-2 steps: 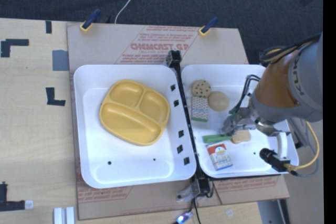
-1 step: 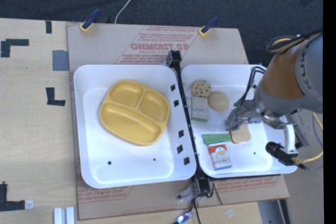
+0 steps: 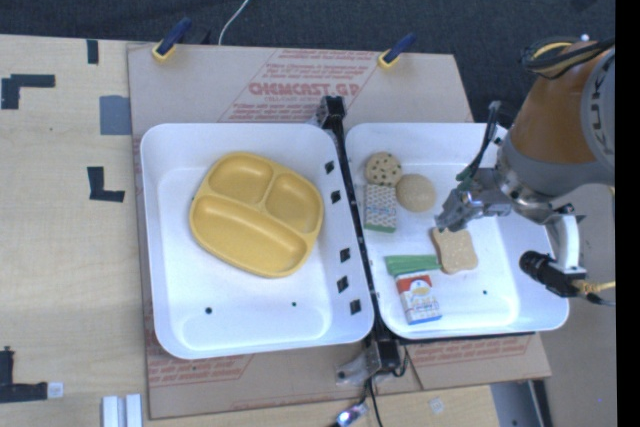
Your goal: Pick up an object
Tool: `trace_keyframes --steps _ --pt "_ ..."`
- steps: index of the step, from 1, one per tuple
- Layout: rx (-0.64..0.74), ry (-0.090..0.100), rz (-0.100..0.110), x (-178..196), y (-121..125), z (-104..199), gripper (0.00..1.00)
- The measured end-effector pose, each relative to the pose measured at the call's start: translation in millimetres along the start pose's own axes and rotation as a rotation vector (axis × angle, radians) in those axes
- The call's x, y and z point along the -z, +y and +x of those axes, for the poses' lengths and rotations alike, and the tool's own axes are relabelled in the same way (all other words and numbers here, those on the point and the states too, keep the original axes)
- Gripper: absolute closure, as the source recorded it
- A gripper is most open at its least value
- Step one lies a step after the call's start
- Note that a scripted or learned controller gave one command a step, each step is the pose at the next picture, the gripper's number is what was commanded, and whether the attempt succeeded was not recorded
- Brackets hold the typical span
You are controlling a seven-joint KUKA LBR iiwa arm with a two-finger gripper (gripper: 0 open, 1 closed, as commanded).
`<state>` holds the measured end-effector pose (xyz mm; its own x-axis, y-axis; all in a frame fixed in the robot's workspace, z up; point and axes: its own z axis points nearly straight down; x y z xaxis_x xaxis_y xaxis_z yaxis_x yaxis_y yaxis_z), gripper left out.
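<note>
The gripper [image 3: 458, 213] hangs over the right bin [image 3: 500, 310], near its centre, with the arm [image 3: 560, 130] reaching in from three o'clock. Its tips sit just above the slice of toast [image 3: 456, 252], which lies at six o'clock from them; whether they touch it, or are spread or closed, I cannot tell. At nine o'clock from the gripper lies a tan bun [image 3: 415, 192], with a cookie [image 3: 381, 167] beyond at ten. A patterned sponge [image 3: 380, 208], a green strip [image 3: 411, 264] and a small carton [image 3: 420, 300] lie nearby. The left bin [image 3: 170, 315] holds a yellow divided plate [image 3: 258, 212].
</note>
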<state>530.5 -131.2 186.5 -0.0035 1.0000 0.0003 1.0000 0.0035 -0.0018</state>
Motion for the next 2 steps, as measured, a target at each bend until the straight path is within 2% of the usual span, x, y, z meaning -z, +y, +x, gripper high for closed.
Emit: trace_keyframes --steps 1,2 --pt "0.0 -0.001 -0.001 56 -1 8 1.0" --pt "0.004 0.001 0.005 58 10 60 1.0"
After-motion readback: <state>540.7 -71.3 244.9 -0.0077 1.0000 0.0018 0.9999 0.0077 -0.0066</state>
